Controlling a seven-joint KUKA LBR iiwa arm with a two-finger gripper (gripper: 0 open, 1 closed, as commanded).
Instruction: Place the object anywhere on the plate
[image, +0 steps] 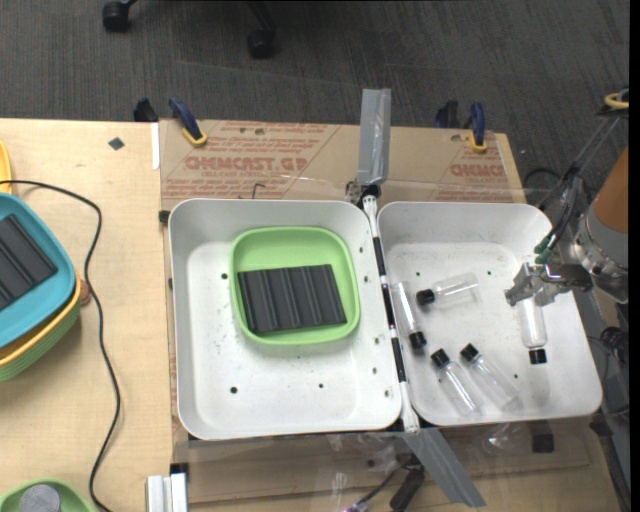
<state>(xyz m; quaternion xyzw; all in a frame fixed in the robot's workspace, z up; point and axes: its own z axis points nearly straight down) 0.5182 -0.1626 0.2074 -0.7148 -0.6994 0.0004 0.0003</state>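
A green square plate (342, 258) with a dark ridged insert (292, 298) sits in the left bin (200, 330). Several clear vials with black caps lie in the right bin (480, 225): one near the middle (455, 291), one along the left wall (403, 308), two near the front (455, 384) (492, 378). Another vial (533, 328) lies at the right, cap toward the front. My gripper (535, 286) hangs over the right bin's right side, just above the far end of that vial. Whether it touches the vial I cannot make out.
A metal divider (385, 300) separates the two bins. Cardboard with blue clamps (187, 120) lies behind them. Stacked teal and green dishes (40, 300) and a black cable (100, 330) rest on the wooden bench at the left.
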